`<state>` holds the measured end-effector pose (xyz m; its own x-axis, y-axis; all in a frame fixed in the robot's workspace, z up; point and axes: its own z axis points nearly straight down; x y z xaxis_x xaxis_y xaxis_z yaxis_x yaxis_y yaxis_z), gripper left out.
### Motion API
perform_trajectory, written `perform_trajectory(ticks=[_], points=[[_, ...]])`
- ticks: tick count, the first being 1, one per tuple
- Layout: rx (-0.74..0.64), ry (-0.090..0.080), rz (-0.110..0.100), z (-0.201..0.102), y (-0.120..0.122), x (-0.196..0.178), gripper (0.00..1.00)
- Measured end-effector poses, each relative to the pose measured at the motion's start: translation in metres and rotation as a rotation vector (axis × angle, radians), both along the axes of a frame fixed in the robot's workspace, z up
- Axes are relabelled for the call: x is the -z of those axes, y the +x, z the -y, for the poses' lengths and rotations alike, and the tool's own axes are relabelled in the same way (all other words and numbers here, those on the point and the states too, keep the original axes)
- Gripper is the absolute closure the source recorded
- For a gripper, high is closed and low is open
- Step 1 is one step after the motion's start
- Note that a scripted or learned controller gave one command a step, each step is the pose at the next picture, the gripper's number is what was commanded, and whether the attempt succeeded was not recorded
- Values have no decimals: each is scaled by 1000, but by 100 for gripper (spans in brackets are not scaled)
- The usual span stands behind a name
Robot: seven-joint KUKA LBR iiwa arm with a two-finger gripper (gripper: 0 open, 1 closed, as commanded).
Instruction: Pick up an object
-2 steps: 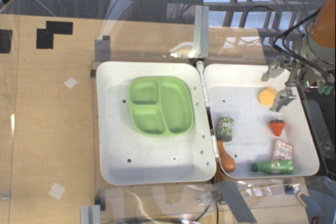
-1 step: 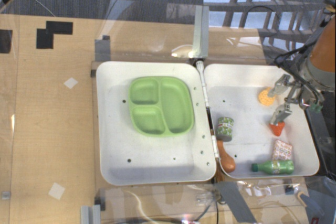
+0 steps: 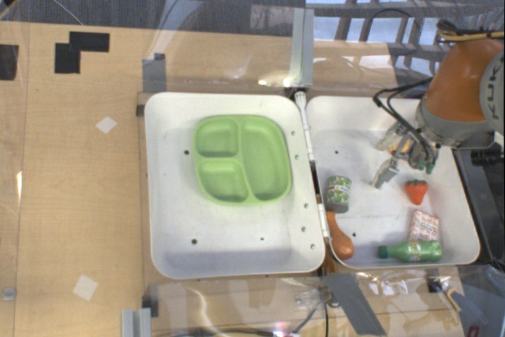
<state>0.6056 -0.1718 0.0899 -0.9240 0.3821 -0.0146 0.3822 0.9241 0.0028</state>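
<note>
The right bin (image 3: 359,130) holds several small objects. A small can with a green label (image 3: 338,192) stands near its left wall. An orange-brown oblong item (image 3: 340,238) lies at the front left corner. A green bottle (image 3: 410,252) lies on its side along the front edge, with a pink and white box (image 3: 424,226) just behind it. A red strawberry (image 3: 417,190) sits toward the right. My gripper (image 3: 386,160) hangs over the bin's middle, left of the strawberry and right of the can, its fingers (image 3: 383,174) spread open with nothing between them.
The left bin (image 3: 170,241) carries a green divided plate (image 3: 241,159). A metal divider (image 3: 309,162) runs between the bins. The arm's grey and orange wrist (image 3: 465,91) looms over the right bin's far right corner, with cables beside it.
</note>
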Motion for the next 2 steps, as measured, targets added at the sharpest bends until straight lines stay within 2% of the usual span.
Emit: perform_trajectory(ticks=[1, 2], points=[[-7, -3, 10, -1, 4, -14, 100], [181, 3, -2, -11, -74, -90, 100]])
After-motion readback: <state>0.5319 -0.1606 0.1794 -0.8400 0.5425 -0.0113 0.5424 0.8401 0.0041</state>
